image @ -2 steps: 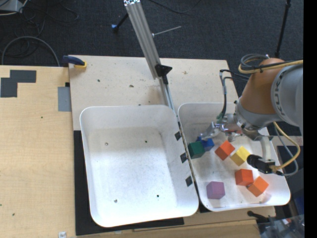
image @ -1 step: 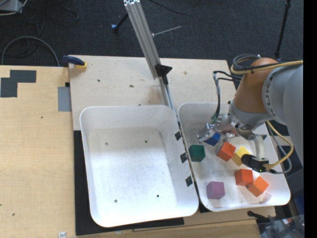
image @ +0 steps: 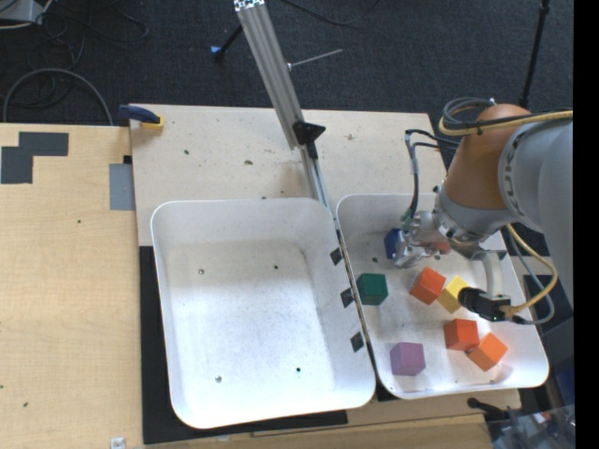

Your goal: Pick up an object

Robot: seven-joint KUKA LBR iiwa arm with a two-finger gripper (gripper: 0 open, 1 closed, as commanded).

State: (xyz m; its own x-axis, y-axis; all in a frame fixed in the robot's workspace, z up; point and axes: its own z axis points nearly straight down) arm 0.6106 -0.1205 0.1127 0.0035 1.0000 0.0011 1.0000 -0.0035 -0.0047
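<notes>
Gripper poised over the blue block at the far side of the right bin

Taken from left to right: the left bin lies bare of blocks, and in the right bin a green cube is seen first, with a purple cube nearer the camera. The gripper is placed at a blue block, which lies against or just left of it; contact cannot be confirmed. Whether the fingers are parted or closed cannot be told. Orange cubes and a yellow one lie to the right, apart.
</notes>
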